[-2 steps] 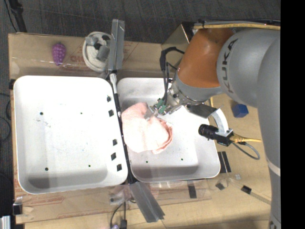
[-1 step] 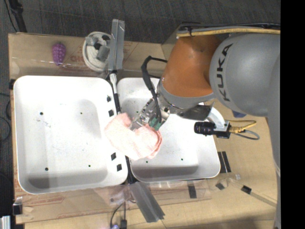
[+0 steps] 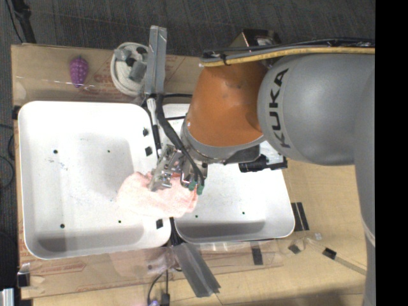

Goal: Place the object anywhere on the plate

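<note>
The pink plate (image 3: 156,198) lies at the near right corner of the left bin (image 3: 76,171), its edge lapping over the rim towards the right bin (image 3: 255,215). The end effector (image 3: 171,174) hangs right over the plate's far part, a cluster of metal parts and cables, and from this slanted view I cannot tell how it is set or whether it has hold of anything; no separate object to be placed can be made out beneath it.

To do the step well, I judge the arm (image 3: 255,107) should come down straight over the middle of the plate rather than its rim, since the plate straddles the two bins and may tip or slide if pressed at the edge. The release should be low and the retreat vertical, so nothing is dragged off.

The grey upper housing bears the word KUKA in dark letters, reading up its side. On the table (image 3: 51,69), far left, a purple object (image 3: 78,70) sits beside a white roll (image 3: 127,65); no writing is readable on them.
</note>
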Controlling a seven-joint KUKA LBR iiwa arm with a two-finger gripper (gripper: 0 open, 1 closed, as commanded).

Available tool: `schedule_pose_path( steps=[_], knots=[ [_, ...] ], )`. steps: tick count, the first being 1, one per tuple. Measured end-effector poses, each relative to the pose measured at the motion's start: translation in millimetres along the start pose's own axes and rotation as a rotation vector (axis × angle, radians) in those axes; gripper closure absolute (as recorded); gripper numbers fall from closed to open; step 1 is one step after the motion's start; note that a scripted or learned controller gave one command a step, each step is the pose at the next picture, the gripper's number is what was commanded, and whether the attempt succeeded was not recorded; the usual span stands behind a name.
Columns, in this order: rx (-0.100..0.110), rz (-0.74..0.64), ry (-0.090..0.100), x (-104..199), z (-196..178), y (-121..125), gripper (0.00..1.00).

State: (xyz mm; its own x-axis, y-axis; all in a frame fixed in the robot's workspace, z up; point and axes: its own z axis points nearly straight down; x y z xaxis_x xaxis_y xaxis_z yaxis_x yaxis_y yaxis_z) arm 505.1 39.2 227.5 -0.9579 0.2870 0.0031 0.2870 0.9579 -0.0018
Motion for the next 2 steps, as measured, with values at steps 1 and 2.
schedule_pose_path(
  steps=[1, 2],
  knots=[
    [0.0, -0.297, 0.0, 27.0, -1.8, 43.0, 1.0],
    [0.0, -0.297, 0.0, 26.9, -2.2, 42.9, 0.0]
  ],
)
